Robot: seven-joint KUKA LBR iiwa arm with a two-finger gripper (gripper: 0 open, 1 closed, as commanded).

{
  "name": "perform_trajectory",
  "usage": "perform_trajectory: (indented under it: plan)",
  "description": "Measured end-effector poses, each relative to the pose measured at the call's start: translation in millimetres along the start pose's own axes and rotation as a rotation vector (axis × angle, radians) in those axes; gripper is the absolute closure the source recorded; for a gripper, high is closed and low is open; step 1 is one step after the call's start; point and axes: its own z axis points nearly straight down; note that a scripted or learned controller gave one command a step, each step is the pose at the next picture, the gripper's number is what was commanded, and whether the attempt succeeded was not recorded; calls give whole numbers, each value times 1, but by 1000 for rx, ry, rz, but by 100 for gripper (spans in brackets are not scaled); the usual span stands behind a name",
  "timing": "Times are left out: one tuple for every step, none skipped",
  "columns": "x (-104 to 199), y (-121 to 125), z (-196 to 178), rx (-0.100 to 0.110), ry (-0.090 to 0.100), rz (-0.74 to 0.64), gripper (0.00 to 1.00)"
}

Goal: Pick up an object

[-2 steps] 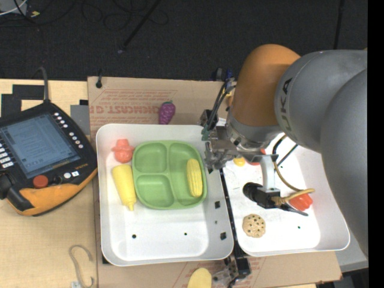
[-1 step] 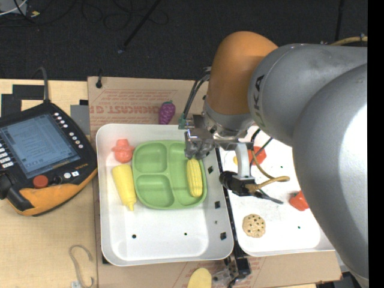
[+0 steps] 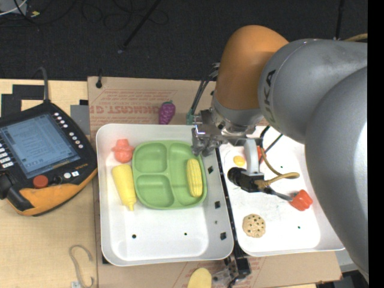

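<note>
My gripper [image 3: 203, 138] hangs over the divider between the two bins, just above the far right corner of a green divided plate [image 3: 157, 188] in the left bin [image 3: 156, 245]. An ear of yellow corn [image 3: 194, 177] lies in the plate's right compartment, just below the gripper. A yellow squash-like toy [image 3: 124, 186] and a pinkish-red toy [image 3: 122, 151] lie left of the plate. In the right bin [image 3: 288, 236] are a cookie [image 3: 254, 225], an orange-red piece [image 3: 301, 200] and a small yellow piece [image 3: 239, 160]. Nothing shows in the gripper's grasp.
A purple toy [image 3: 167, 111] sits on the cardboard behind the left bin. A teach pendant [image 3: 37, 155] lies on the bench at far left. A yellow object [image 3: 200, 277] rests in front of the bins. The arm's bulk covers the right bin's far side.
</note>
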Motion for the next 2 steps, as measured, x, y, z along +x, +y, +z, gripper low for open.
perform_trajectory:
  plan:
    - [8,6,1,1,0,1,100]
    - [8,-5,15,4,-1,1,100]
